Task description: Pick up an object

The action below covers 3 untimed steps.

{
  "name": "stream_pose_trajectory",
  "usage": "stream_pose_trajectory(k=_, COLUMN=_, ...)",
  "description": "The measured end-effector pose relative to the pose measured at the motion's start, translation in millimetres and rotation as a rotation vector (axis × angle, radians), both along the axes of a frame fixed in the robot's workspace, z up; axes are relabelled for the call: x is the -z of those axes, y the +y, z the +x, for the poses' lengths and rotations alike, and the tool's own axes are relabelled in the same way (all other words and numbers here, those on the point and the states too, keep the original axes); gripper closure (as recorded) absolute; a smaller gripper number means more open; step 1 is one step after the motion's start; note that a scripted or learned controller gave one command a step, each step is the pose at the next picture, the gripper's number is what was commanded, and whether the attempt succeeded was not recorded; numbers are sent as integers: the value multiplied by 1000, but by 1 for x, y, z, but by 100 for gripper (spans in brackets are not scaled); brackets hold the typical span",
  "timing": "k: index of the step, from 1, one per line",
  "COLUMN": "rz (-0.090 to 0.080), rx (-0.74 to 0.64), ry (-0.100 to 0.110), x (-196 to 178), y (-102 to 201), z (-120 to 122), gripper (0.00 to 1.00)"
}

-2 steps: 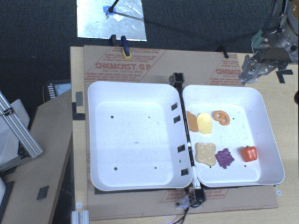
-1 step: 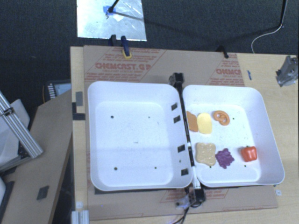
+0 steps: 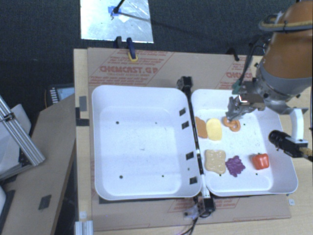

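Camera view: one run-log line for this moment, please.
gripper over orange ring | right bin | grasp unconfirmed | red pepper untouched

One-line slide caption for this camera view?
Gripper lowered over an orange ring in the right bin, beside four other toy foods.

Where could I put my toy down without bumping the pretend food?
The left bin has bare floor throughout. In the right bin, food crowds the left and middle: orange ring under the gripper, yellow piece, toast, purple grapes, red pepper.
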State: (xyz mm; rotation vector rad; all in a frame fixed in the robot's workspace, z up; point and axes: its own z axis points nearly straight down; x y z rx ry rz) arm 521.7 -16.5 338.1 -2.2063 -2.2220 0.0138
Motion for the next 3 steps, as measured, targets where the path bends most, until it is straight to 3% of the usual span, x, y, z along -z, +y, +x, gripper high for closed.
stream_pose_trajectory(k=1, rz=2, rx=0, ry=-34, x=-152, y=39, z=-35, gripper=100)
stream_pose_trajectory(k=2, rz=-2, rx=9, ry=-7, x=-51, y=11, z=-35, gripper=100)
stream_pose_trajectory(k=3, rz=3, rx=-5, ry=-23, x=-122, y=87, z=-35, gripper=100)
